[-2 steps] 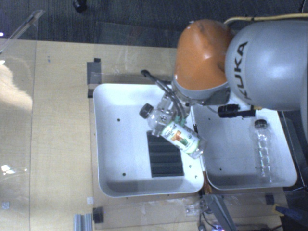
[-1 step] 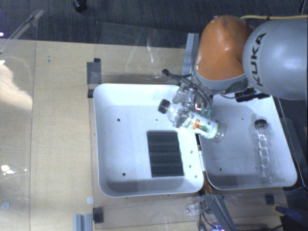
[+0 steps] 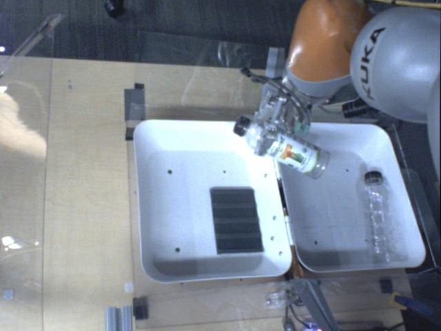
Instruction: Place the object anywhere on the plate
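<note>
**Labelled bottle in the gripper, above the seam between the bins**

The grey arm with an orange band (image 3: pixel 331 33) reaches in from the right, and its two-finger gripper (image 3: pixel 271 142) sits over the far end of the rims where the two bins meet. The fingers are clenched on one end of a small clear bottle with a white label printed in orange and green (image 3: pixel 300 157). The bottle lies tilted, its free end pointing out over the shallow white right bin (image 3: pixel 337 212).

The dark ribbed rectangular plate (image 3: pixel 236 219) lies flat in the shallow white left bin (image 3: pixel 172 192), towards its near right side, well apart from the labelled bottle.

A clear plastic bottle with a black cap (image 3: pixel 376 216) lies along the right wall of the right bin, cap towards the far side. Both bins rest on the pale wooden bench (image 3: pixel 69 185).
</note>
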You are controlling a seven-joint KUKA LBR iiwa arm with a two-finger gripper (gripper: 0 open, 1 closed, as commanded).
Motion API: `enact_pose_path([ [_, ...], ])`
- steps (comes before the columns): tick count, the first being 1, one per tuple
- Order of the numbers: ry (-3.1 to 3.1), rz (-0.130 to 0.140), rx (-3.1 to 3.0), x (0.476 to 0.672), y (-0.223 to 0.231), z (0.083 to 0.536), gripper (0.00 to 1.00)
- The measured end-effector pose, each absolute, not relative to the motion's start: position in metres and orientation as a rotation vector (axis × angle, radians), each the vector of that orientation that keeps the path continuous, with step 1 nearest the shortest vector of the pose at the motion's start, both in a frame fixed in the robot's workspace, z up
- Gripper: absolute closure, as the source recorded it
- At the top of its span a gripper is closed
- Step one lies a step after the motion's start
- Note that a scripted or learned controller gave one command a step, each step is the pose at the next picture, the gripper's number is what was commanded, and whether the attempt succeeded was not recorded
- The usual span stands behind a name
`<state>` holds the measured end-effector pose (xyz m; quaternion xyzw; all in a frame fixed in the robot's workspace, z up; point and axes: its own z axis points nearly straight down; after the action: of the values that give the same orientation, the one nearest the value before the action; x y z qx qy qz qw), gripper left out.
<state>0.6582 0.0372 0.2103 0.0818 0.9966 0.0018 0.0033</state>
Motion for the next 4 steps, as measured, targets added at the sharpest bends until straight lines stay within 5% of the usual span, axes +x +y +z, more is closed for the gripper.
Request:
enact_pose_path([
  [1,3.108,0.006,0.402,0.629,0.055,0.225,1.00],
  [2,3.126,0.002,0.205,0.612,-0.030,0.248,1.00],
  [3,3.122,0.004,0.305,0.570,0.015,0.190,1.00],
  [4,3.121,0.007,0.255,0.625,0.058,0.187,1.00],
])
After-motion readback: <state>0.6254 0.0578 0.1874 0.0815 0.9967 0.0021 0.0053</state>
